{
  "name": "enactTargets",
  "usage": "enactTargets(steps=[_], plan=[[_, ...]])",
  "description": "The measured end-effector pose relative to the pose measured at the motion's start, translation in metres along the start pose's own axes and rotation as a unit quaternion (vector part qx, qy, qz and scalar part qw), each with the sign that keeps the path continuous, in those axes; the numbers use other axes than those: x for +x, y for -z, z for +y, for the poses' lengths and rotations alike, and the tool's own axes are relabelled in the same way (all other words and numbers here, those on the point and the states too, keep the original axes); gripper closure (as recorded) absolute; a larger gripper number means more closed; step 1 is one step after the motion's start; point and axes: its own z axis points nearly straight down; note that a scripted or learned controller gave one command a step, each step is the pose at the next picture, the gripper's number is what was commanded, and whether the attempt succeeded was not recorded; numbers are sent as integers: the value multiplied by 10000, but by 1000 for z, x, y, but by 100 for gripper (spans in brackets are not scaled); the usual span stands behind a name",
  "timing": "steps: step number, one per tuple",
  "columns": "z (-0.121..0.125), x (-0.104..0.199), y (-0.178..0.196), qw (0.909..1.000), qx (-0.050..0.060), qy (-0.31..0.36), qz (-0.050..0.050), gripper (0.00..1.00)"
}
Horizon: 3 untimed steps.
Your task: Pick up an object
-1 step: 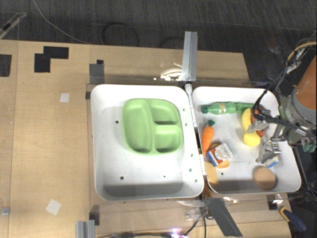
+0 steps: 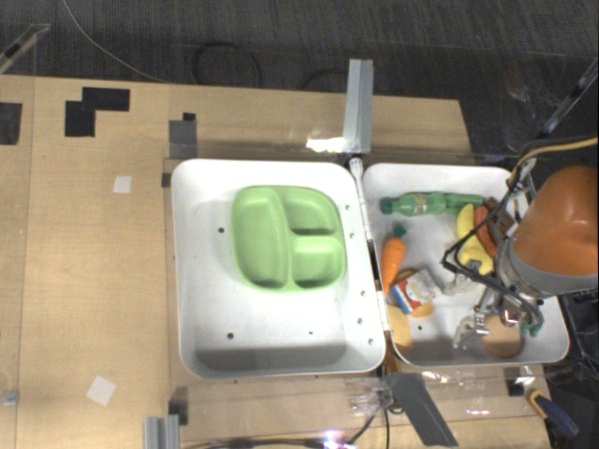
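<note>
Gripper (image 2: 487,324) low in right bin (image 2: 440,352), beside a brown lump (image 2: 503,342).
We judge approach stage; grip state unclear; next needs a clean close on one item.

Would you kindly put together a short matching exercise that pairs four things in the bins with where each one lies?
Things:
1. Green tray
2. Green bottle
3. Carrot
4. Banana

Places:
A. Lying along the far wall of the right bin
B. In the left bin
C. Near the right bin's left wall, beside the divider
D. In the right bin, just left of the arm's orange band

Pairs: 1-B, 2-A, 3-C, 4-D
</note>
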Motion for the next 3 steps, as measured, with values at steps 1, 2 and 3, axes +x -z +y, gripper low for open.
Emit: enactTargets(steps=[1,2,3], plan=[[33,-1,-8,9991,22,-415,-114,0],[62,1,-8,9993,20,-336,-149,0],[8,0,-3,9926,2,-1216,-50,0]])
